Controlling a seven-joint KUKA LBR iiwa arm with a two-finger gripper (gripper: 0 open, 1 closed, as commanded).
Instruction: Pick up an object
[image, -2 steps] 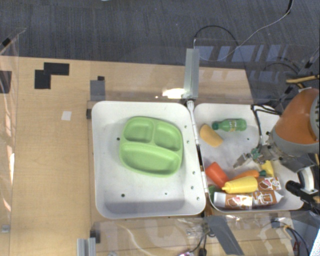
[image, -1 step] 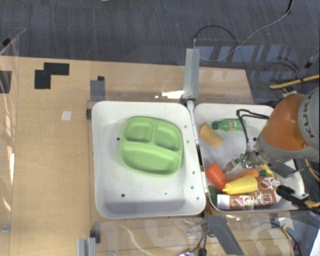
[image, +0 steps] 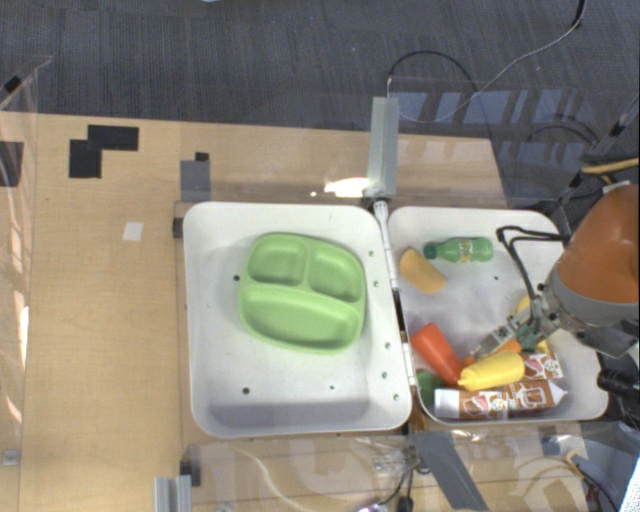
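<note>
**benchwatcher:** Looking at the front of the right bin (image: 590, 405) first: a flat printed packet (image: 500, 400) lies along the front wall, long side running left-right. Just behind it, touching or nearly so, is a yellow bottle-shaped thing (image: 492, 372), also lying roughly left-right, a bit tilted up toward the right. An orange carrot-like piece (image: 437, 352) sits to its left, angled toward the bin's back-left, with a bit of green (image: 426, 380) poking out under it.

**kuka_fan:** So where's the gripper (image: 510, 338) relative to all that?

**benchwatcher:** Right over the yellow thing's back edge, coming in from the right. The arm (image: 600, 260) leans in low from that side, the orange band above the wrist, the wrist pointed down and left. My guess is the yellow piece is the target, since it's directly under and slightly in front of the fingertips. Its long axis runs across the arm's approach, so closing across the narrow side looks doable.

**kuka_fan:** Clamped on anything?

**benchwatcher:** Honestly can't tell, it's too small and cluttered there.

**kuka_fan:** Further back?

**benchwatcher:** A yellow chunk (image: 421, 271) near the divider and a green bottle (image: 458, 249) lying sideways by the back wall, both well apart from the gripper. The left bin (image: 200, 330) holds a green divided tray (image: 301, 291). Both bins sit on the wooden worktop (image: 90, 330).
</note>
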